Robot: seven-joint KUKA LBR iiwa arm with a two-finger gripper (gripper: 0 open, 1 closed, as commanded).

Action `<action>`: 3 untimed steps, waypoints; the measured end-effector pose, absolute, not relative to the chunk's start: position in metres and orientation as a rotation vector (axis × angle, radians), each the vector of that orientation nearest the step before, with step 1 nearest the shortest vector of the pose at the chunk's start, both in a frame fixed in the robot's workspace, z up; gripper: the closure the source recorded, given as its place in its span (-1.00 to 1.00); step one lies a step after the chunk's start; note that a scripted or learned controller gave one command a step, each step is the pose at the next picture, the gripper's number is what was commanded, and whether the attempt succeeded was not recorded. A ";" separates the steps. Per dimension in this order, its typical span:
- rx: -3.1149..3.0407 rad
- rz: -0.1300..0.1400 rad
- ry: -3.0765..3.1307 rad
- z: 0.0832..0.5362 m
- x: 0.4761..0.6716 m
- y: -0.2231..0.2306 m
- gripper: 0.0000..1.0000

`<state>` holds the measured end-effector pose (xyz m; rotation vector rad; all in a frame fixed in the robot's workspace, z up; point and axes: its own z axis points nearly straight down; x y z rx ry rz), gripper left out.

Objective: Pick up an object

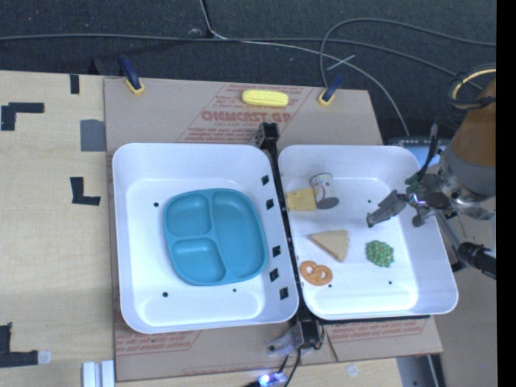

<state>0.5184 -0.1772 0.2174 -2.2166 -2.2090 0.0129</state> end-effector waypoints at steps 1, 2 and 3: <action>-2.220 0.002 -2.222 0.225 0.521 -0.177 -1.00; -2.218 0.006 -2.218 0.176 0.521 -0.185 -1.00; -2.216 0.007 -2.217 0.117 0.510 -0.185 -1.00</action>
